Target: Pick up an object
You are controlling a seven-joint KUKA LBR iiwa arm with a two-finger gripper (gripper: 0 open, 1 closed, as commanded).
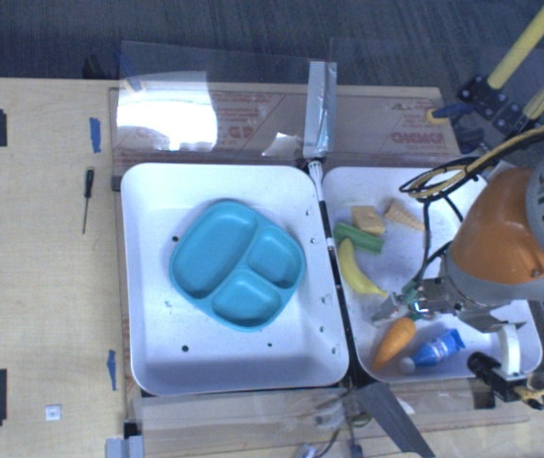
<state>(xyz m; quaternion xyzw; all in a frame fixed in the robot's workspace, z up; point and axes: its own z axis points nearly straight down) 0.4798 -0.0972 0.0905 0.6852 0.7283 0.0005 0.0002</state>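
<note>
On the worktop (33, 284), two shallow white bins sit side by side, their inner walls touching. The left bin (148, 332) holds a blue divided plate (238, 263) with three compartments, lying flat near the bin's middle and turned at a slant to the bin walls. The right bin (401, 375) holds the loose objects: a green piece (360, 237) lies near the dividing wall, with a yellow banana (356, 269) just below it and touching or nearly touching it; two tan wedge-shaped pieces (387, 218) lie beside each other toward the far wall; an orange carrot (394, 342) lies tilted near the front wall; and a blue bottle (438, 349) lies on its side just to the right of the carrot. The arm (506, 241), grey with an orange band, reaches in from the right and hangs over the right bin, with black cables looping above it. Its gripper (413, 300) is low in the bin, between the banana and the carrot and near the carrot's upper end. Whether the jaws are open or closed cannot be told from this view, and no object is seen between them. A screwdriver (87, 198) lies on the worktop left of the bins.
</note>
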